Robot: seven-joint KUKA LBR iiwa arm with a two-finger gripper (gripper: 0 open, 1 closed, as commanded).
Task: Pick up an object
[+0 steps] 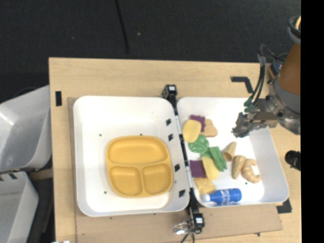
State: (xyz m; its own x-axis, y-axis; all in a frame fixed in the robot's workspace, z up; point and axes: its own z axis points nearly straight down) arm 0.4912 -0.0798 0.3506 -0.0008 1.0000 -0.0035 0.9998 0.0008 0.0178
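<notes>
The right bin [263, 186] holds several toy foods: a yellow piece [191, 130], a purple piece [198, 120], a tan piece [210, 130], a green pepper-like piece [208, 151], tan croissant shapes [245, 168] and a blue bottle [225, 196] lying at the front. My gripper [242, 126] hangs over the right bin's upper right part, above bare white floor to the right of the tan piece. Nothing shows between its dark fingers.
The left bin [86, 135] carries a yellow three-compartment tray [139, 165]. A divider with black clips [178, 146] runs between the bins. The wooden bench [126, 75] surrounds both. A white object [23, 130] sits off the bench at left.
</notes>
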